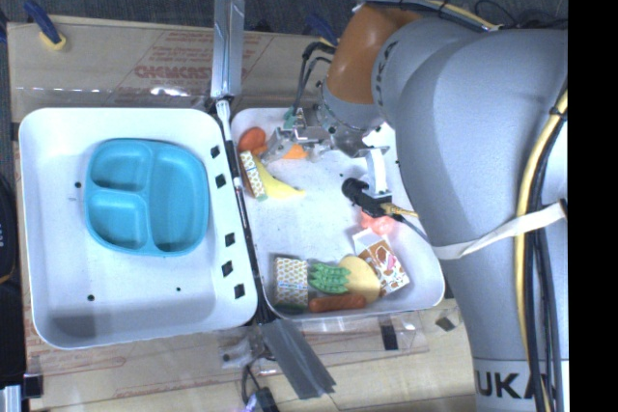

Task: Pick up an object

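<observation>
looming largest at the frame's right, the grey arm with its orange band (362, 53) reaches into the right-hand shallow white bin (319, 227). its hand (294, 138) sits low at the bin's upper left; whether it is clenched i cannot tell. just beside it lie a small orange-red round toy (253, 139) and a yellow plastic banana (278, 184). best to come straight down on one piece, clear of the bin wall.

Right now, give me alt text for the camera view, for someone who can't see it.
A grey KUKA arm reaches from the right, its gripper low over the far end of the right bin, among small toy foods including a banana. More toys crowd that bin's near end. The left bin holds a blue divided plate.
</observation>
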